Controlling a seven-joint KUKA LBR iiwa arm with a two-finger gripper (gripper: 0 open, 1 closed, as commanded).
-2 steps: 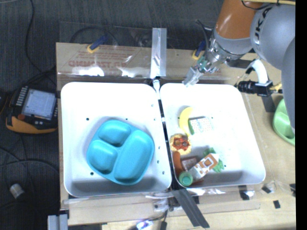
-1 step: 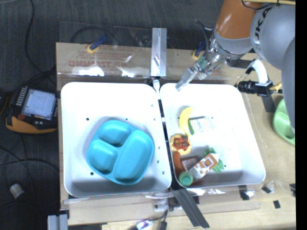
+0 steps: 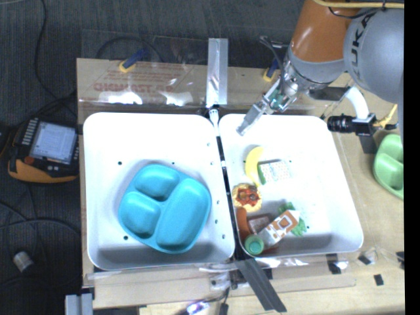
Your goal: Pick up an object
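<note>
Yellow banana (image 3: 252,161) is lying in the right bin (image 3: 328,176), touching a small white box (image 3: 275,171); nearer are sitting a round toy (image 3: 247,194), a carton (image 3: 278,226) and a green cap (image 3: 253,245). Gripper (image 3: 244,125) is hovering empty over the bin's far left corner, finger state impossible to tell. Blue tray (image 3: 165,207) is occupying the left bin (image 3: 105,143).
</note>
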